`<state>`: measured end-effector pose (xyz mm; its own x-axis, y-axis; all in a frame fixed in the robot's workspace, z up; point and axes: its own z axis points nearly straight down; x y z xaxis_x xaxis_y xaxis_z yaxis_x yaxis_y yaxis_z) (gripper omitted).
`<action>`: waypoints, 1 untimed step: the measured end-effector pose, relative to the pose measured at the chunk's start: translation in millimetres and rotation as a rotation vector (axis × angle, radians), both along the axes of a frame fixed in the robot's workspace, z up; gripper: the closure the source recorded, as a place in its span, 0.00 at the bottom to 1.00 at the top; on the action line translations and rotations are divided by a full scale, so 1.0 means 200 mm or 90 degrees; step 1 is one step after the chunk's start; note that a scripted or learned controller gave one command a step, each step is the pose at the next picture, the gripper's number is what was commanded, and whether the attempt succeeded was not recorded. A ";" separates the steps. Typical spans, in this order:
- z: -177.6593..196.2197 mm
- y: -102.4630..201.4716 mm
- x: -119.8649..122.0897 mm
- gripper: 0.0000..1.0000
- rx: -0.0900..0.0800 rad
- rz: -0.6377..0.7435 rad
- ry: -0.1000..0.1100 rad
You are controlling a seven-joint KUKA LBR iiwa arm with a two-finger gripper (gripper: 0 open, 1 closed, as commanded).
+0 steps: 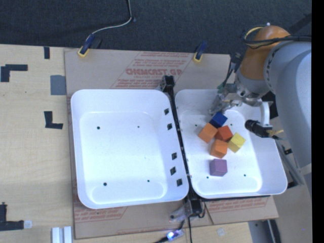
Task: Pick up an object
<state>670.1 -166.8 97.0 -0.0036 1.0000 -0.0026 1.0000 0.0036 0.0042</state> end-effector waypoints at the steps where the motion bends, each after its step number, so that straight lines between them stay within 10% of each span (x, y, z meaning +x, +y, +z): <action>1: -0.05 0.15 -0.17 1.00 -0.001 -0.001 -0.002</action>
<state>635.4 -136.1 88.0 -0.0018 1.0000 -0.0037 1.0000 0.0019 0.0077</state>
